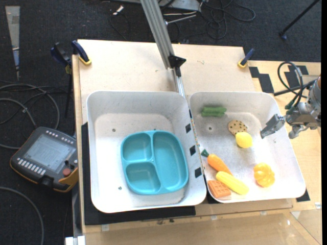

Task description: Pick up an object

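The gripper [284,127] hangs over the right bin's [286,160] right rim, fingers spread wide and holding nothing, presumably poised to descend. The candidate objects lie loose in that bin: the lemon [244,140] nearest, the carrot [218,163] further left (no target is evident yet). The teal tray [153,162] occupies the left bin [102,137].

Bright even overhead light, soft faint shadows, mild glare on the white bins [102,103], slightly soft focus

Teal plate [153,162], orange carrot [218,163], green bean pod [213,111], speckled tan cookie [237,126].
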